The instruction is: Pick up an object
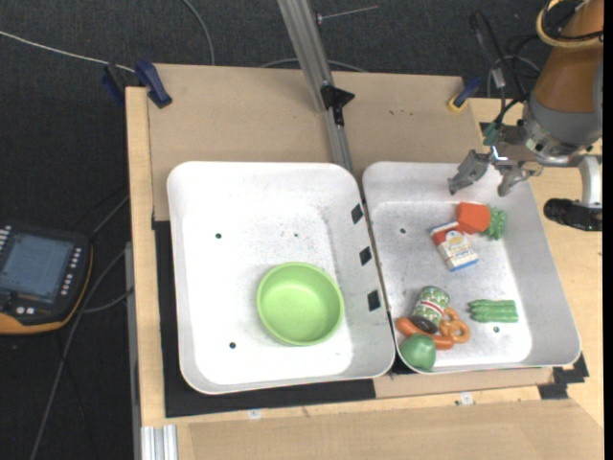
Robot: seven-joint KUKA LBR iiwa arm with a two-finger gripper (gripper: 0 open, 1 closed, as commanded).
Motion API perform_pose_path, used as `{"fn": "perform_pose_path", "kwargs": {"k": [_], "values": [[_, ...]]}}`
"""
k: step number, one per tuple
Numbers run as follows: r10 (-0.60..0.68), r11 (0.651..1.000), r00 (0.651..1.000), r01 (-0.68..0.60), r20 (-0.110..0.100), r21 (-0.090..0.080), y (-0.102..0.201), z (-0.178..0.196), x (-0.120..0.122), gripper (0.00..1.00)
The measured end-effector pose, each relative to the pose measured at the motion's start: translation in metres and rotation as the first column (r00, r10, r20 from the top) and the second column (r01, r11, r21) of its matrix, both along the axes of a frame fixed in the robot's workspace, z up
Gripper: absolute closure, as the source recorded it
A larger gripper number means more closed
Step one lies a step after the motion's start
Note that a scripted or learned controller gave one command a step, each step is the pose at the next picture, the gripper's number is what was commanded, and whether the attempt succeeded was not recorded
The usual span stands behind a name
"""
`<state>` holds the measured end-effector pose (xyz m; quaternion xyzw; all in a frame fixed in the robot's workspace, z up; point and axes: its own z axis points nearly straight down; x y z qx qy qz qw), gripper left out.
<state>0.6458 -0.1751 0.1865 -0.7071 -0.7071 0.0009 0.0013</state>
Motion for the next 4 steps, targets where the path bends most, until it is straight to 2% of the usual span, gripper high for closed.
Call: {"fn": "perform_pose_path", "kwargs": {"k": [1,2,3,4], "values": [[0.000,1.000,1.000,0.000,-0.001,0.000,-0.001,-0.063,0.000,0.00],[0.001,1.000,1.000,-0.001,0.006,-0.001,-0.001,-0.049,0.001,1.00],[0.000,1.000,1.000,0.000,0.010,-0.002,-0.002,0.014,-0.003,1.00],[0.000,1.000,1.000,0.000,0.007,-0.001,-0.002,0.048,-0.002,1.00]]}}
